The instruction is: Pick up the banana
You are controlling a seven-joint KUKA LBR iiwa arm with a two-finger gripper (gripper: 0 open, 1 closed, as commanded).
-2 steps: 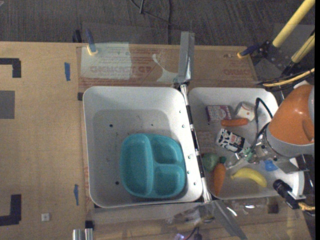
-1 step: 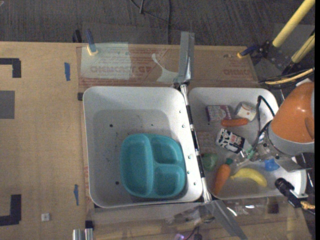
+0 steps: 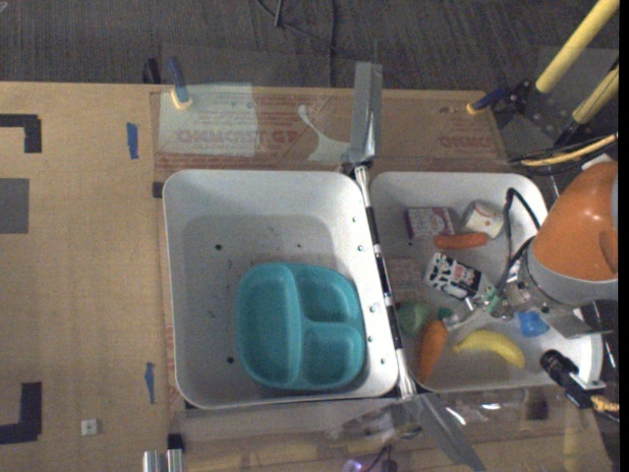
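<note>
Banana (image 3: 490, 345): you find it lying flat on the floor of the right bin (image 3: 393, 197), near the front wall, yellow, curved, ends dipping toward the front. Likely a toy or a real fruit, you cannot tell which; either way judge it light, smooth-skinned and somewhat slippery, firm enough for a two-finger pinch. Best hold, in your judgement, is across the thick middle of the curve, fingers closing over the narrow width, not at the tapering tips where it could squirt out. The gripper (image 3: 496, 305) hangs just above and behind the banana, close to it; its state cannot be told from this slant, and nothing is visibly held. Just left of the banana lies a carrot (image 3: 431, 347), nearly touching its left tip, so expect crowding on that side. A green item (image 3: 412, 316) sits beside the carrot. Farther back: a black-and-white carton (image 3: 452, 274) with print too small to read, a reddish sausage-like piece (image 3: 460, 240), a pinkish box (image 3: 428, 222), lettering illegible. The left bin (image 3: 197, 205) holds a teal divided tray (image 3: 298, 326). Behind the bins, cardboard (image 3: 226, 131) carries red printed lettering, inverted and too faint to read.
</note>
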